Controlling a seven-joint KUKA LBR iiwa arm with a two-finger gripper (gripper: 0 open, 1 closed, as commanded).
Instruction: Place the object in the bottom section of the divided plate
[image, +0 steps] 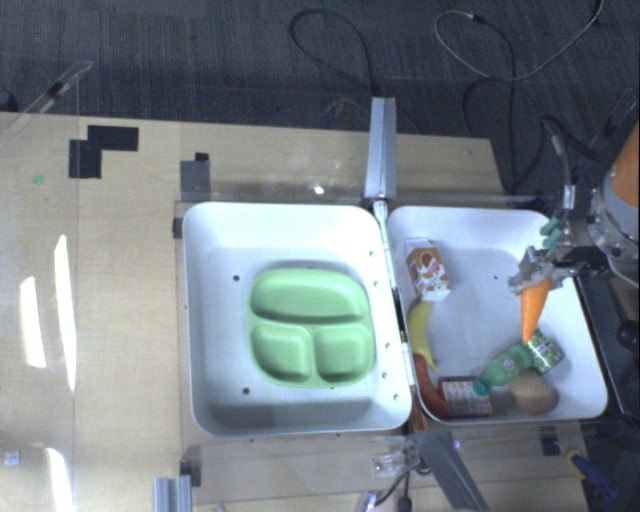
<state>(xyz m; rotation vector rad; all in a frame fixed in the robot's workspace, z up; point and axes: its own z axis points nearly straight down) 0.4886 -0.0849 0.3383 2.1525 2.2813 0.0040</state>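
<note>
While gripper (537, 272) grips carrot (533, 308) over right bin (480, 232), plate (310, 325) sits in left bin (215, 330).

a: left bin (205, 300)? 
b: green divided plate (311, 325) in its middle, nothing on it.
a: right bin (480, 235)?
b: gripper (538, 275) at its right edge, orange carrot (533, 308) between the fingers, hanging tip down. snack carton (427, 271), banana (421, 335), green bottle (515, 362), potato (532, 393), red packet (452, 397) lie below.
</note>
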